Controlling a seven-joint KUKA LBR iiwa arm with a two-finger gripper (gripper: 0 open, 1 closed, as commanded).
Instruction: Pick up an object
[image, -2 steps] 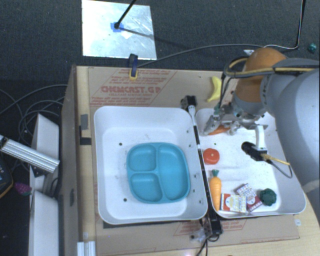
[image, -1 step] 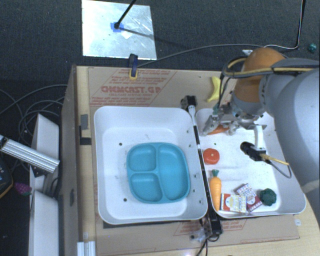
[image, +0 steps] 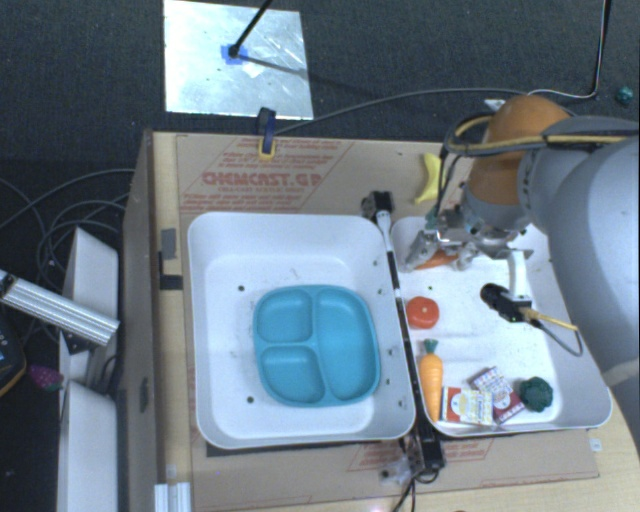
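Note:
My gripper (image: 444, 246) hangs low over the far left corner of the right bin (image: 580, 395). Just below it, against the bin's left wall, lies a thin orange-red piece (image: 430, 263); whether the gripper touches it I cannot tell. Nearer the front along the same wall sit a red tomato (image: 423, 313) and an orange carrot (image: 430, 373) with a green top. A small red and white box (image: 482, 399) and a green broccoli piece (image: 537, 393) rest by the bin's front edge.
The left bin (image: 225, 265) holds a blue divided plate (image: 316, 343). A yellow banana-like thing (image: 430, 178) lies on the bench behind the right bin. The arm's grey bulk covers the right bin's far right side.

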